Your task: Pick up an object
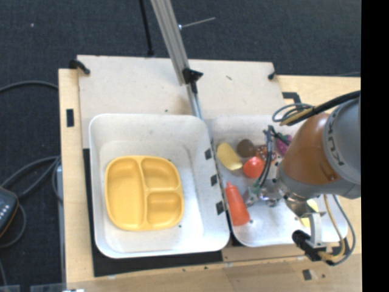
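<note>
Reaching into the right bin [267, 239] from the right, with the gripper [262, 193] hanging low among the objects. Impossible to tell how the fingers stand, or whether anything is caught there. Lying just left of the gripper: an orange carrot-shaped piece [236, 204], long axis running from upper left to lower right, against the bin's left wall. Sitting above it: a red ball [253, 166], a pale yellow piece [229, 156], a brown ball [245, 146]. Resting in the left bin [121, 126]: a yellow divided tray [144, 193].

Tan bench [134, 90], two white bins [152, 129] side by side
</note>
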`<state>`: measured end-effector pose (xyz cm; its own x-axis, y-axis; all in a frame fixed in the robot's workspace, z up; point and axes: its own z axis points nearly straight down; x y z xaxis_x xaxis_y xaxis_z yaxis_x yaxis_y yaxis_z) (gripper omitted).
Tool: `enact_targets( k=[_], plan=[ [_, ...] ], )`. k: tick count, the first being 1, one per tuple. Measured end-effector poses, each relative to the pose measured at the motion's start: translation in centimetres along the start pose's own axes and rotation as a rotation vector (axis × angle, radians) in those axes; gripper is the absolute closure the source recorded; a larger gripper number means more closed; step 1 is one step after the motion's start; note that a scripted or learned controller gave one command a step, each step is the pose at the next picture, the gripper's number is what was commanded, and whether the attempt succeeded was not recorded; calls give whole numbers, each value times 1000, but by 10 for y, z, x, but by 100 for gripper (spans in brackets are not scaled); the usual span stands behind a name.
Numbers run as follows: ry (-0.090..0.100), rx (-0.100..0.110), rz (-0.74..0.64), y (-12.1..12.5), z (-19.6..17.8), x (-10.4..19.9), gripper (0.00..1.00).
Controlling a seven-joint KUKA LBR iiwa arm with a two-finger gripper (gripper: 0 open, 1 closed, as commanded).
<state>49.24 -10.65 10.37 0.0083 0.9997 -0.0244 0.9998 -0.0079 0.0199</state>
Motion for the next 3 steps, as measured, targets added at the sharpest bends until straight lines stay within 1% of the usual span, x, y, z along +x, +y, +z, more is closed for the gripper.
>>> enact_targets(
  k=[1, 2, 3],
  plan=[
    [6, 2, 2, 0, 0, -2, 0],
    [4, -6, 6, 2, -11, -4, 100],
    [3, -12, 7, 4, -21, -4, 100]
  ],
)
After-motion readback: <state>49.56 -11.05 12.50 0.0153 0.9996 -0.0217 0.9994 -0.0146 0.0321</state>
